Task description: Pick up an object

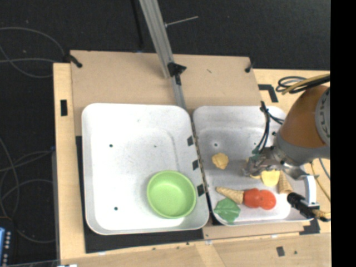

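bins (133, 127): white plastic, smooth, faintly speckled
bowl (171, 194): green plastic, matt
worktop (211, 82): brown board, matt
tomato (260, 198): red, glossy plastic

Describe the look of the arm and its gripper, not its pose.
The arm is grey, with a broad orange band above the wrist. Black cables run down its side toward the gripper, a small dark metal assembly. A white bracket with a black cylindrical part sticks out below the wrist.
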{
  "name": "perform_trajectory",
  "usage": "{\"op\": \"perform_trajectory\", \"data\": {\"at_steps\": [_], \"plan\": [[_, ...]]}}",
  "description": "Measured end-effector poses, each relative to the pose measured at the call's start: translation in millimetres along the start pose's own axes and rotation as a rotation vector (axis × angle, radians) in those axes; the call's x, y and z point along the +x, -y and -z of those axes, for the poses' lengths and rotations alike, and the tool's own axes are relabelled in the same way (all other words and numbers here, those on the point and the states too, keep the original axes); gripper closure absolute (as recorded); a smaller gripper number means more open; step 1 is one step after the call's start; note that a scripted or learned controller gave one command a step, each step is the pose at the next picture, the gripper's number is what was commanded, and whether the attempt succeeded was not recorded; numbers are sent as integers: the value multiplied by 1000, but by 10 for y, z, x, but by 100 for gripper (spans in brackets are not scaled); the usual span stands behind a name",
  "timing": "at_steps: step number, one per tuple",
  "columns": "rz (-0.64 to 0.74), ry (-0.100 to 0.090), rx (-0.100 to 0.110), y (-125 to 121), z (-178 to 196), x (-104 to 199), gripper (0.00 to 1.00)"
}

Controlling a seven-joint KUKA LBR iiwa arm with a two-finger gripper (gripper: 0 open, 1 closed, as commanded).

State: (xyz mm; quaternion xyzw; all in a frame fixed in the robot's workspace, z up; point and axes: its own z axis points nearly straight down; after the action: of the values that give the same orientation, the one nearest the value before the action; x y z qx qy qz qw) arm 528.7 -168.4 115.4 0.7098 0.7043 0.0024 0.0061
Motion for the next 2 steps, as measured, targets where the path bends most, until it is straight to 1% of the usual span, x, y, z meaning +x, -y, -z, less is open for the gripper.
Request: {"op": "perform_trajectory", "data": {"at_steps": [1,2], "plan": [[11,-3,5,-110,522,-72,100],[11,-2,4,-85,1096,-174,100]]}}
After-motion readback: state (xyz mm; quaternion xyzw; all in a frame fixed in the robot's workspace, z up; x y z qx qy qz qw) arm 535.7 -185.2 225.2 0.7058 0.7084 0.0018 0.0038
